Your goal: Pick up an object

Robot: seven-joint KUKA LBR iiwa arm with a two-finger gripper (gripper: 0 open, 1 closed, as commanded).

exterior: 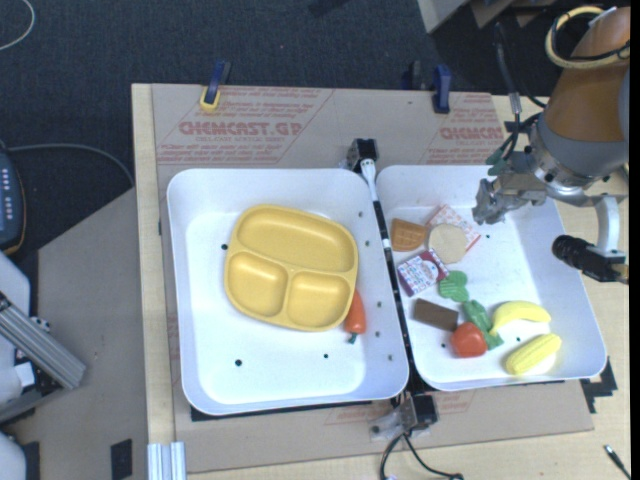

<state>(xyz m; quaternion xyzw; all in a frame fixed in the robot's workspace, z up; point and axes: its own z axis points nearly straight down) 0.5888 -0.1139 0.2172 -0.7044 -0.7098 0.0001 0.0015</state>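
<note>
**Camera view, pick attempt: nothing lifted yet**

Arm enters from the right. Gripper sits over the back part of the right bin, just beside the pink-and-white packet and the round tan biscuit. Whether it is open or closed: cannot tell at this angle. No object is seen in its grasp.

Right bin contents, all resting on the bin floor:
- brown toast slice, near the divider
- red-and-white wrapper
- brown chocolate bar
- green vegetable piece
- red tomato
- banana and yellow corn cob, front right corner

Left bin holds a yellow divided plate, with an orange carrot touching its right edge.

Status (judgement): approach stage only. No candidate is off the floor, so the pick itself is undone. Nearest candidates are the packet and the biscuit; the packet looks flat and thin, likely hard to pinch. Remaining: descend, close on one item, raise it clear of the bin.
</note>
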